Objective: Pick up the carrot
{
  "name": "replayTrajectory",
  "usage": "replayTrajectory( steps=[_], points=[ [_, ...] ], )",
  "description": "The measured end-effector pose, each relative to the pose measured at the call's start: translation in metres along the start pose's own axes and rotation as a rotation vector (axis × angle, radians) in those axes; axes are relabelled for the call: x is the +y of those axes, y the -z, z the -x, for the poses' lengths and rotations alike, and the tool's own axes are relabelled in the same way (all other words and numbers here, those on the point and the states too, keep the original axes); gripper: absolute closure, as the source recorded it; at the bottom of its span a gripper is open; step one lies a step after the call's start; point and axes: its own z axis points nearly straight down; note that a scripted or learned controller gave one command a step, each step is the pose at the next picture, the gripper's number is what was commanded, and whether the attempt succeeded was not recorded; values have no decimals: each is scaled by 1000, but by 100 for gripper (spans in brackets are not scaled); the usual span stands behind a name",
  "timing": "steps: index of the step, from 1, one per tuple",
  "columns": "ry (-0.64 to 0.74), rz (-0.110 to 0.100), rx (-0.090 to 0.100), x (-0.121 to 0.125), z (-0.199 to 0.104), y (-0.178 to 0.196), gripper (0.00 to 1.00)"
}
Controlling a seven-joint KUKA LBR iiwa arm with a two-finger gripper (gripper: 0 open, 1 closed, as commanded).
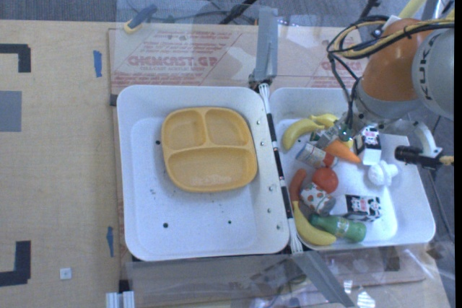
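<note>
The carrot [344, 151] is a short orange piece lying in the upper middle of the right bin [415, 216], among other toy foods. My gripper [326, 142] hangs low over the bin, right at the carrot's left end and just below a yellow banana [302, 128]. The wrist and the orange band [390, 72] hide the bin's upper right part. From this slant it is unclear whether the carrot is gripped or only touched.
Packed around the carrot are a red tomato [326, 180], a second banana [309, 227], a green bottle [341, 228], two small cartons [363, 206] and a white lump [380, 173]. The left bin [137, 177] holds a yellow divided plate [209, 149].
</note>
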Motion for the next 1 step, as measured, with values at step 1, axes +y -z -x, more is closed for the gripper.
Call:
replayTrajectory(
  steps=[1],
  points=[
    [54,-1,1,62,-67,97,100]
  ],
)
